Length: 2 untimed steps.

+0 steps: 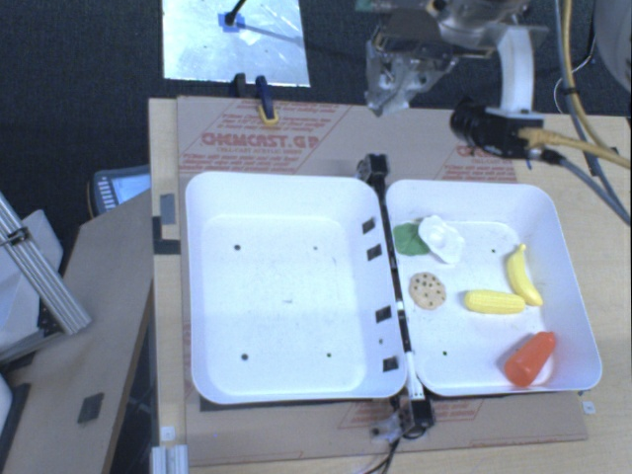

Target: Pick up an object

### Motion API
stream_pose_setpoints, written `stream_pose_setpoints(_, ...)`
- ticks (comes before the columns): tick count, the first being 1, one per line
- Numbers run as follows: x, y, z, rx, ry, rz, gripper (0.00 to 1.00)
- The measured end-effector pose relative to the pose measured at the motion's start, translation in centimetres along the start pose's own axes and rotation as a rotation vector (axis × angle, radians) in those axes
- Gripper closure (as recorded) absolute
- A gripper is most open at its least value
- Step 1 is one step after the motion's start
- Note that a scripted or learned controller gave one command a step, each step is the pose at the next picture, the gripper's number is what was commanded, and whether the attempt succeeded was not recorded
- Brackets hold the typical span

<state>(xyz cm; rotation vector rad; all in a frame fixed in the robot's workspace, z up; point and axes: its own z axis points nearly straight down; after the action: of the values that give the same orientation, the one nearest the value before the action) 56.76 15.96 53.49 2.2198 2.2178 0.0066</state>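
A brown bench (pixel 296 131) bears two white bins (pixel 276 294) side by side.

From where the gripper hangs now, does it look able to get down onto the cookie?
Probably yes. The gripper hangs above the bins' far edge, and the cookie lies flat, apart from its neighbours, nothing covering it.

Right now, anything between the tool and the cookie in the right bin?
Nothing visible. The tool hangs above the bench beyond the bins' far edge. The cookie lies flat and uncovered in the right bin, apart from the green leaf and white piece.
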Motion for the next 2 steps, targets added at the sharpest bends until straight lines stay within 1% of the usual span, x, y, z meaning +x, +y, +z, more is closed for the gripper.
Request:
stream_pose_setpoints(1,4.76,-6.04,1.78,0.006,0.001,-0.009,1.00)
stream_pose_setpoints(2,4.53,-5.79,1.69,0.004,0.001,-0.004,0.00)
